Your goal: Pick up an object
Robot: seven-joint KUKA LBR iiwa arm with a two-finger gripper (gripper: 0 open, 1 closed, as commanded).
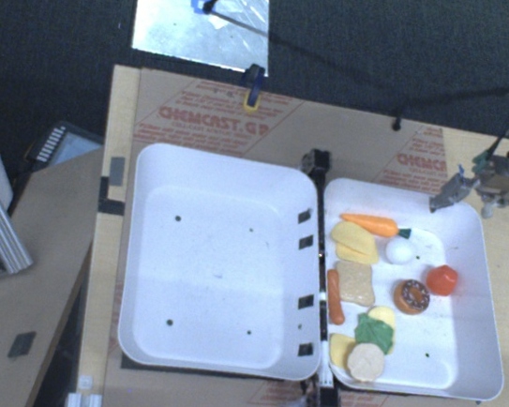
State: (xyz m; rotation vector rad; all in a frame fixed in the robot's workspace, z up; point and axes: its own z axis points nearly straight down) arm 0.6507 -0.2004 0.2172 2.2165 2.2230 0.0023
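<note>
The gripper [470, 186] hung at the upper right, its opening impossible to judge. The carrot [371, 224] looked light, stiff, slippery; best grasped mid-length.

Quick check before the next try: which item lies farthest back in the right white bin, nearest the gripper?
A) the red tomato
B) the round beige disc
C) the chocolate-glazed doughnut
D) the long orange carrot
D: the long orange carrot lies along the back of the right white bin, closest to the gripper.
</note>
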